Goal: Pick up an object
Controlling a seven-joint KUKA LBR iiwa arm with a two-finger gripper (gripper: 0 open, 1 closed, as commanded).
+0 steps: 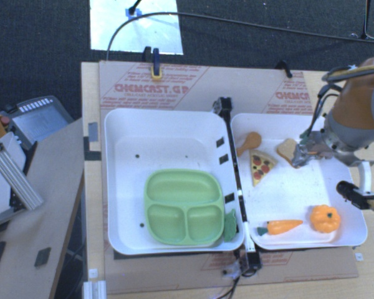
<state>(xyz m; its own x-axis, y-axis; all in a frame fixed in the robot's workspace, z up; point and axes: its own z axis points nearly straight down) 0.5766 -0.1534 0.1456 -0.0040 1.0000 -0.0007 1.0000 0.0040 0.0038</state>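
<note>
- Near edge of the right white plastic bin: I note a small orange toy pumpkin, rounded and ribbed, near the near right corner. A slim orange toy carrot with a green tip lies lengthwise just to its left. Both look smooth and hard. In my judgement either would roll or skid if pinched off-centre.
- Left white plastic bin: a light green plastic tray with three compartments sits against the near edge. It is glossy and shallow-walled, and a green scrap is wedged at its right.
- Middle of the right bin, toward the divider: a flat wedge-shaped toy pizza slice with red dots. Being thin and flat on the floor, it offers little for fingers to catch.
- Far part of the right bin: a tan toy drumstick by the divider, and a tan bread-like piece to its right.
- The two-finger gripper is low at the bread-like piece's right edge, apparently touching it. I cannot tell how wide the pincer stands, nor whether it has hold of anything.
- Risk: as I judge it, the fingers sit at the piece's edge, not astride it, so a close could nudge it toward the pizza slice or grip only a corner that slips on lifting.
</note>
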